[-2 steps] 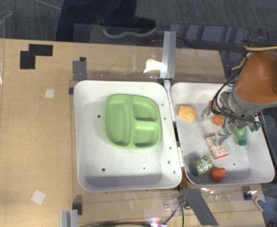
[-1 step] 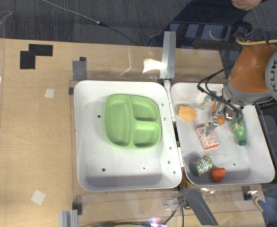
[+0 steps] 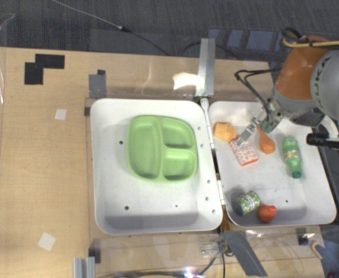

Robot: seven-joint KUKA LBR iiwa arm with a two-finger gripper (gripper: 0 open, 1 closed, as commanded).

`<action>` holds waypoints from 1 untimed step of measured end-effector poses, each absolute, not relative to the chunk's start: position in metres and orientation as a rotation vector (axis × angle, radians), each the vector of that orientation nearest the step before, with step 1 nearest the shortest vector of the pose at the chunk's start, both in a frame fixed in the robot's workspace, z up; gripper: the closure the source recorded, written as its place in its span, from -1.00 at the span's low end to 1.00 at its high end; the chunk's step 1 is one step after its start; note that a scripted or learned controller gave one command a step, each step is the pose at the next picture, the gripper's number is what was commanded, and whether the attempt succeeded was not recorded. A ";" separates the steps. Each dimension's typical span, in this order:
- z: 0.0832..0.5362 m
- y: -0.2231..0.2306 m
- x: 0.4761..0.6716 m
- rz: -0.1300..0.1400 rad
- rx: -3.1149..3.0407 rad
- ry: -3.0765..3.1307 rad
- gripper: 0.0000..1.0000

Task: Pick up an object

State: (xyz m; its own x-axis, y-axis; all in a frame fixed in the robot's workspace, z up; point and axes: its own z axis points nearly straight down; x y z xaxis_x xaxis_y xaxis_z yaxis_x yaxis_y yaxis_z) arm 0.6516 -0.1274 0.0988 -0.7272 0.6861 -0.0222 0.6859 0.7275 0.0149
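Note:
The right bin (image 3: 314, 204) holds several small items. A red and white carton (image 3: 246, 154) lies near its middle, with an orange-yellow snack piece (image 3: 225, 132) to its left. An orange carrot-like piece (image 3: 266, 144) and a green bottle (image 3: 291, 157) lie to the right. A green can (image 3: 248, 202) and a red fruit (image 3: 266, 213) sit near the front wall. My gripper (image 3: 246, 135) reaches in from the upper right, its tip just above the carton's top edge, between the snack piece and the carrot piece. I see nothing held in it.
The left bin (image 3: 109, 201) carries a green divided plate (image 3: 161, 148). A metal post (image 3: 206, 68) stands at the back between the bins. The grey arm with its orange band (image 3: 299, 74) hangs over the right bin's back right corner.

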 end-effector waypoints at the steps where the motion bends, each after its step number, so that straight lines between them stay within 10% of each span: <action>1: 0.114 -0.125 0.656 0.014 1.131 2.891 1.00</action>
State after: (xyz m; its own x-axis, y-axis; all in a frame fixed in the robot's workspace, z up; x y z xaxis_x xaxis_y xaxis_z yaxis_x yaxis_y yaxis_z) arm 0.6556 -0.1251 0.1144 -0.7341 0.6783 -0.0314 0.6780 0.7347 0.0219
